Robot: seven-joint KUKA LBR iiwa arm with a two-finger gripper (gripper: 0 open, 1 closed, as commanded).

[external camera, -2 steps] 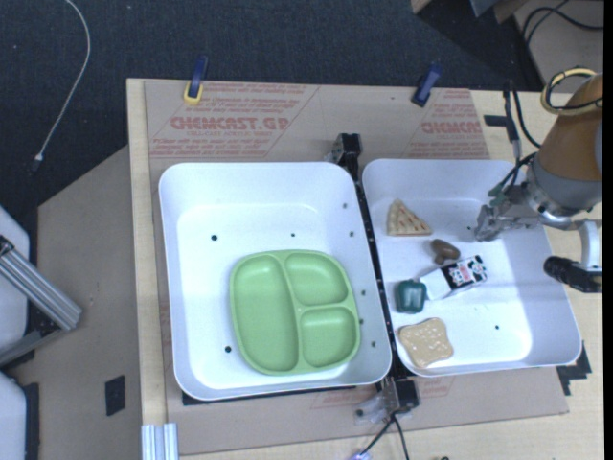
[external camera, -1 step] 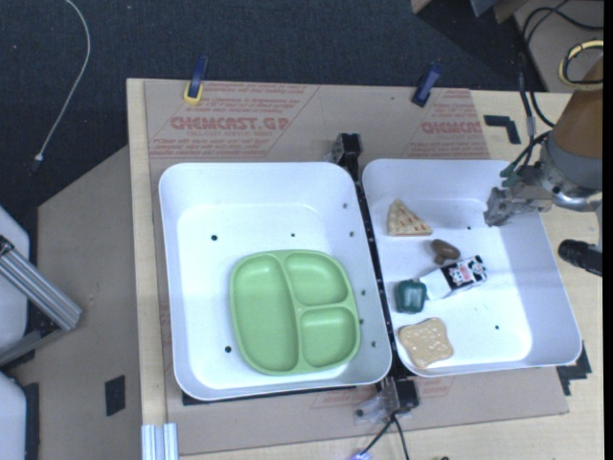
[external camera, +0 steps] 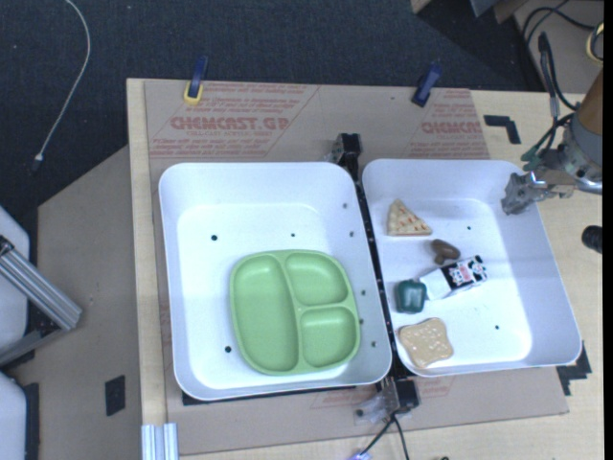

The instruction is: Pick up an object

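- Two shallow white bins sit side by side on a brown board: the left bin (external camera: 192,209) and the right bin (external camera: 536,286).
- The left bin holds a pale green divided plate (external camera: 293,310) with three compartments, lying flat toward the near side.
- The right bin holds five small items, grouped in its left half.
- A tan wedge with a criss-cross surface, like a toy sandwich slice (external camera: 408,219), lies toward the far side.
- Just below it sits a small brown lump (external camera: 444,250).
- A small white carton with black patches (external camera: 459,276) lies tilted on its side, near the bin's middle.
- A dark green rounded piece (external camera: 411,296) touches the carton's left end.
- A tan toast-shaped slice (external camera: 425,342) lies flat at the near left corner.
- The gripper (external camera: 518,197) hangs over the far right corner of the right bin, well apart from all five items; nothing is seen in it, and whether it is released or clenched cannot be told.
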